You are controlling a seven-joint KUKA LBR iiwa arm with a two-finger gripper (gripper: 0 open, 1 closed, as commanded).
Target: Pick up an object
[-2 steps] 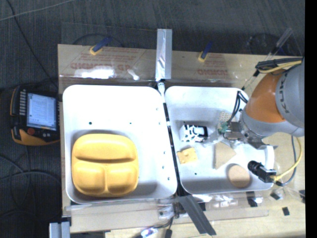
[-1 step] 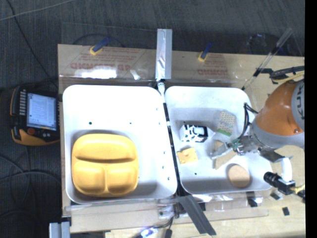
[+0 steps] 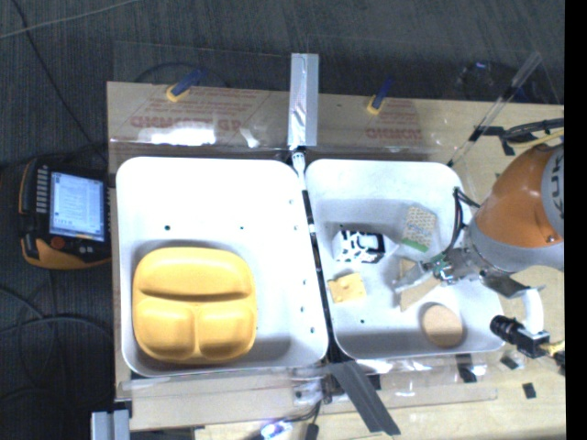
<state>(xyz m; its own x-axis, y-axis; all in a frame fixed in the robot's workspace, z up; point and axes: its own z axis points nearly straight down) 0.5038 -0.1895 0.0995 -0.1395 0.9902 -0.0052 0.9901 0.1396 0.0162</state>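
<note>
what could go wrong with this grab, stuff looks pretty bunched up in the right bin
The gripper sits low among close-packed pieces: a tan wedge-shaped piece, a mesh-patterned object and a round tan block. It may pinch two at once or just shove them aside. It also works near the right bin's right wall, so a nudged piece could wedge against the rim.

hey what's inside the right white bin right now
The right bin holds a black-and-white patterned item, a yellow piece, a round tan object and a honeycomb-textured piece. The arm covers the bin's right edge, so anything there is hidden.
</note>
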